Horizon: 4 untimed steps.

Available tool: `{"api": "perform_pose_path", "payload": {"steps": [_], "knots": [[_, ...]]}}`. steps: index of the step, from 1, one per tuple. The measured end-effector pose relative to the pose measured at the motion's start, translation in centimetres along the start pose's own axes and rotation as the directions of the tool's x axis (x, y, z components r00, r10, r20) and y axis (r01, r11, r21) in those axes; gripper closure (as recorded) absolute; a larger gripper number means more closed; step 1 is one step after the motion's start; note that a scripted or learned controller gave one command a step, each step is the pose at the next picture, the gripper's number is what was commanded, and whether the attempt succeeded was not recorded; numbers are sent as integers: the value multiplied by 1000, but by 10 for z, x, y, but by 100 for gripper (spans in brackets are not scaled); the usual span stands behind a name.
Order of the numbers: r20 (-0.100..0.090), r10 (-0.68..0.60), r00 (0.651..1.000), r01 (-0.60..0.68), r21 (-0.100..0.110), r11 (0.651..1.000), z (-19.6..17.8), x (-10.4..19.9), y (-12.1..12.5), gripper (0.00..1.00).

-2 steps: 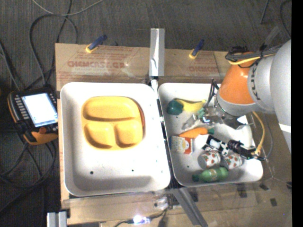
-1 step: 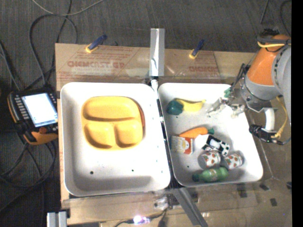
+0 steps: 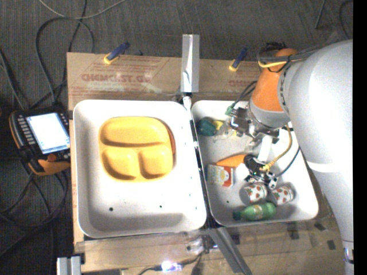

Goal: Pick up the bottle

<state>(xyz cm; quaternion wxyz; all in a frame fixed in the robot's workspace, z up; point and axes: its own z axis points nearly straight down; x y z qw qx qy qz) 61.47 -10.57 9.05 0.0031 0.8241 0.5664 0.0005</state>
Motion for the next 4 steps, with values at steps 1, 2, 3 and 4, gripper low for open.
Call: {"api": "perform_pose_path", "payload": {"steps": [1, 2, 3, 4], "knots": [[-3, 87, 996, -87, -8, 996, 0, -39, -35, 0], [8, 217, 976, -217, 17, 976, -15, 22, 46, 0], [-1, 275, 961, -275, 0, 961, 1, -34, 25, 0], [4, 189, 982, -189, 9, 982, -3, -35, 1, 0]]}}
